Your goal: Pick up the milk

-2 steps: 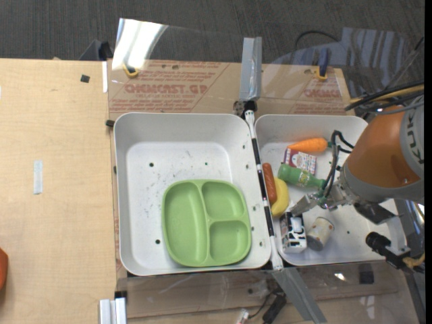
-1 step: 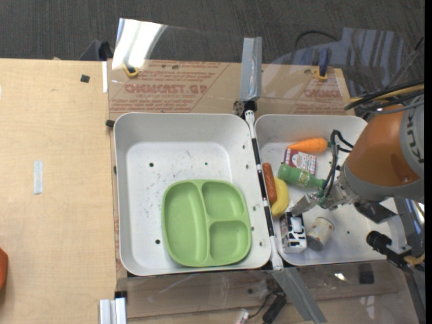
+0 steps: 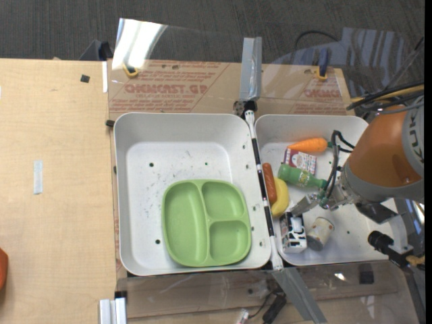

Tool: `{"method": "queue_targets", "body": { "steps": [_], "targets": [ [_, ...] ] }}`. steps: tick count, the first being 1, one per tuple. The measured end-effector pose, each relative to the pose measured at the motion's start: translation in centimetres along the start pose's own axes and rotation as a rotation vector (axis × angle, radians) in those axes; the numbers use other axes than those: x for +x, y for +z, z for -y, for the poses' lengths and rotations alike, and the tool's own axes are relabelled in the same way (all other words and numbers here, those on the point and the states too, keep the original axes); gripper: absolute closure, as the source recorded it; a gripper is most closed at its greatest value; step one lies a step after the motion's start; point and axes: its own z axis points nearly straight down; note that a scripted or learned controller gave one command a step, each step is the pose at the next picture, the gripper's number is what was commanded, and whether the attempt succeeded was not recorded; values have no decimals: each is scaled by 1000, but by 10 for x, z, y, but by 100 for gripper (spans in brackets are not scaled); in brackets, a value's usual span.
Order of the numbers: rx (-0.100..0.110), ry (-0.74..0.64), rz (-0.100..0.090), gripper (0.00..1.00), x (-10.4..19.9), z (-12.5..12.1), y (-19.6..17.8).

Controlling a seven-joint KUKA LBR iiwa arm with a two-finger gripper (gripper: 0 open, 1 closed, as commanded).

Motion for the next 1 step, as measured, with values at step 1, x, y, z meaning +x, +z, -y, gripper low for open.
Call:
{"method": "queue_targets", "body": {
  "steps": [1],
  "targets": [
    [0, -32, 5, 0, 3, 0, 0]
  ]
}}
